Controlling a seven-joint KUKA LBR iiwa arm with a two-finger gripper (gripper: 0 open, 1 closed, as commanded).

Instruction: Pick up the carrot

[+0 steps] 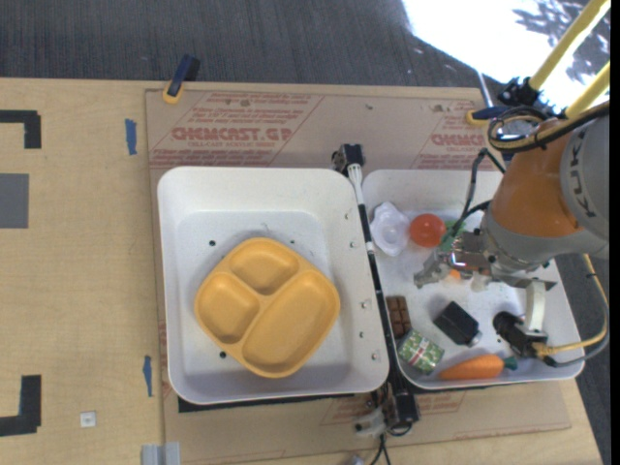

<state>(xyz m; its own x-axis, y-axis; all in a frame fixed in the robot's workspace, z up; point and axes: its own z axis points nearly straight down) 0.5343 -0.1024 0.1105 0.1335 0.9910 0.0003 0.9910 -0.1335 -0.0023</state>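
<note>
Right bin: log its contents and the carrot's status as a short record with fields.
carrot: lying at the right bin's near edge, not held
gripper: above the bin's middle, away from the carrot
tomato: far side of the bin, beside a clear cup
black block: middle of the bin
green carton: left of the carrot
left bin: holds a yellow divided plate

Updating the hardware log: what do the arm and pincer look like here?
The arm is grey with a wide orange band above the wrist and part of a dark letter mark on its grey shell. Black cables loop around the top of the band. The pincer is a small metallic assembly with dark parts.
</note>
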